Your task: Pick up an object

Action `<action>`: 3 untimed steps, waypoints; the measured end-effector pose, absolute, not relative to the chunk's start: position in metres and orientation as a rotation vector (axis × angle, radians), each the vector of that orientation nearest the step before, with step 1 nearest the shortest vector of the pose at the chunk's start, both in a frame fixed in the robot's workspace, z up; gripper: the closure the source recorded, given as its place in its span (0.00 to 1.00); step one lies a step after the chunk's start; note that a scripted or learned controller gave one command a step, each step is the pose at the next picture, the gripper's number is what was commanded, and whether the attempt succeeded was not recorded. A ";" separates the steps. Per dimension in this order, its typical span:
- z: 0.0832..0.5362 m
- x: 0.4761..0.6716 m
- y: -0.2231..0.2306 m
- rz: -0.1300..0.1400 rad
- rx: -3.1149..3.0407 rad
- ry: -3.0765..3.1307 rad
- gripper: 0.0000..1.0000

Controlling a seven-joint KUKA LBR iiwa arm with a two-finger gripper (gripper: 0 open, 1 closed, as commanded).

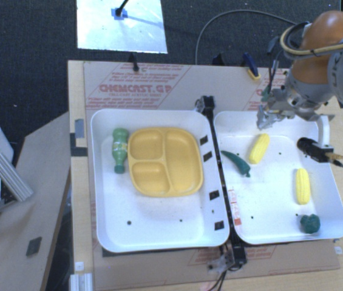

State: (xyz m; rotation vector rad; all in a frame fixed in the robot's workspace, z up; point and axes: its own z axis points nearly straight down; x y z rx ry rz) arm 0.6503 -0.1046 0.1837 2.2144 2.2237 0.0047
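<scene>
My gripper hangs over the far edge of the right bin, just above and behind a yellow corn cob. Nothing shows between its fingers. A second corn cob lies toward the bin's right side. A dark green pepper rests near the divider, and a dark green lump sits in the near right corner. In the left bin, a yellow sectioned plate has a green bottle lying beside it on the left.
A black clipped divider runs between the two bins. Behind the bench lies a shiny metal sheet. Cables trail across the board behind the right bin.
</scene>
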 end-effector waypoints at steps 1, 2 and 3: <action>0.222 0.652 -0.105 0.006 2.213 2.223 1.00; 0.231 0.638 -0.049 0.002 2.212 2.231 1.00; 0.230 0.623 0.010 0.001 2.212 2.232 1.00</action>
